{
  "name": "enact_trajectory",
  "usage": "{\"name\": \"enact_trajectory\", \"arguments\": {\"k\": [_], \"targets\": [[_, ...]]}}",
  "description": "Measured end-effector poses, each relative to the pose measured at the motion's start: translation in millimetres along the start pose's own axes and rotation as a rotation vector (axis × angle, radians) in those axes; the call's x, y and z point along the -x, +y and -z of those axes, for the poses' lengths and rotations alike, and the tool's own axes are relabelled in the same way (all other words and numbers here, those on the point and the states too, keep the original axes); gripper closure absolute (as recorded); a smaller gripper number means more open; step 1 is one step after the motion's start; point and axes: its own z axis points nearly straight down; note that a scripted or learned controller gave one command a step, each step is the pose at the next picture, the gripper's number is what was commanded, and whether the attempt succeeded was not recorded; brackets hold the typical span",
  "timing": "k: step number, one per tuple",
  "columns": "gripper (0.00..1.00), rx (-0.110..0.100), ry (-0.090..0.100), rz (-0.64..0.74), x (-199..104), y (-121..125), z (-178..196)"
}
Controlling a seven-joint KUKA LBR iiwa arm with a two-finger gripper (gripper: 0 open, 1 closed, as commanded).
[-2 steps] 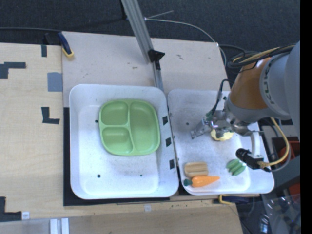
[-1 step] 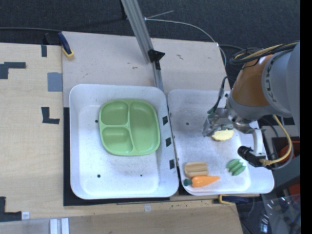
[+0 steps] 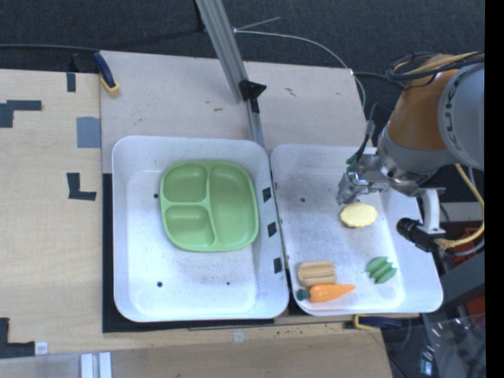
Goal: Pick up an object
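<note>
Pale wooden bench (image 3: 47, 211) underfoot, patched with dark tape, black mat showing at the near edge of the bins.

Nearest, in the front corner of the right-hand bin (image 3: 417, 294): orange carrot (image 3: 331, 293) lying flat, tip toward the view's right, close against the bin's front wall. Just behind and touching it, a tan bun (image 3: 316, 273), also lying flat. Off to the right of both, apart from them, a small cluster of green pods (image 3: 381, 269).

Level with these on the view's left, the other bin (image 3: 126, 290), wall to wall with the first. Lying flat in its middle, a green plate (image 3: 210, 205) with three compartments, nothing visible in any of them. A few dark specks on the white floor around it.

Farther back in the right-hand bin, a pale yellow disc (image 3: 358, 215), flat on the floor, well apart from the carrot, bun and pods. Just above and behind it, the gripper (image 3: 354, 183), pointing down over the bin, nothing visibly held. Open or closed: cannot tell from this angle. Touching the disc or merely hovering beside it: also unclear.

Behind the gripper, the arm (image 3: 429, 124), orange band and grey shell, entering from the right with cables looped around it.

Beyond the bins, bare bench board, a slanted metal pole (image 3: 222, 38) rising from the seam between them, and a blue-and-yellow clamp (image 3: 106, 73) at the far left corner. Dark floor at the very back.
</note>
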Motion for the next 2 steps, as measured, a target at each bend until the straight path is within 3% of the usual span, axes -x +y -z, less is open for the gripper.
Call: {"name": "enact_trajectory", "arguments": {"k": [2], "targets": [[1.00,0.001,0.000,0.000,-8.5,6.9,111.6]]}}
